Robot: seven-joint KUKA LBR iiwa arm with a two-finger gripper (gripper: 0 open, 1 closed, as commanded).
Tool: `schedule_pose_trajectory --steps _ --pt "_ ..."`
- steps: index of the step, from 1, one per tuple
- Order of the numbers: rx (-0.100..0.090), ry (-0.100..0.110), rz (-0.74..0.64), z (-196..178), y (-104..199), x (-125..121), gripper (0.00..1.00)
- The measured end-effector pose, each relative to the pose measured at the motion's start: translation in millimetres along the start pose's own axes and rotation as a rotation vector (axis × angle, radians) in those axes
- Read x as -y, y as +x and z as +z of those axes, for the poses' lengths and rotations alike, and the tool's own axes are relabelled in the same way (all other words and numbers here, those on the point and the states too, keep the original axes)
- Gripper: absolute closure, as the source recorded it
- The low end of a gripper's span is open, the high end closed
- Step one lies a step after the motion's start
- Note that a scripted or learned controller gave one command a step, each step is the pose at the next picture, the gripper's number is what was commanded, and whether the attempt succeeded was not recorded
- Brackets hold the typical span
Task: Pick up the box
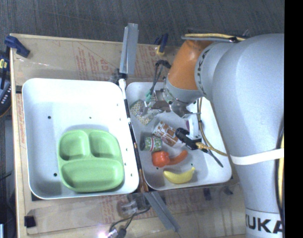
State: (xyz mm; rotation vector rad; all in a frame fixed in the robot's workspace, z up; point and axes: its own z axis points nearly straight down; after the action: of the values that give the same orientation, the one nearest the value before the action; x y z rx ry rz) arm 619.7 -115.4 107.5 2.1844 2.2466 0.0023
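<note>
The box (165, 132), brown with white stripes, lies tilted in the middle of the right bin (216, 170). My gripper (152, 101) hangs over the far left part of that bin, beyond the box and apart from it. It is right beside a speckled grey object (139, 111) by the bin's left wall. The grey arm with its orange band covers the far right part of the bin.
A small green-labelled can (152, 143) lies just left of the box. Nearer the front are a red pepper (160, 158), an orange chili (179, 156) and a yellow banana (179, 175). The left bin (37, 100) holds a green divided tray (90, 160).
</note>
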Motion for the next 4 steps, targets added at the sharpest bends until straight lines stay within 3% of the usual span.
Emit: schedule_pose_trajectory --steps 1,2,3,4 --pt "-0.005 0.007 -0.065 -179 57 -19 1.0" --pt "-0.006 0.008 -0.066 -179 57 -19 0.0" --pt "-0.004 0.012 0.104 -111 30 57 0.0" --pt "-0.005 0.009 0.017 -111 -11 11 0.0"
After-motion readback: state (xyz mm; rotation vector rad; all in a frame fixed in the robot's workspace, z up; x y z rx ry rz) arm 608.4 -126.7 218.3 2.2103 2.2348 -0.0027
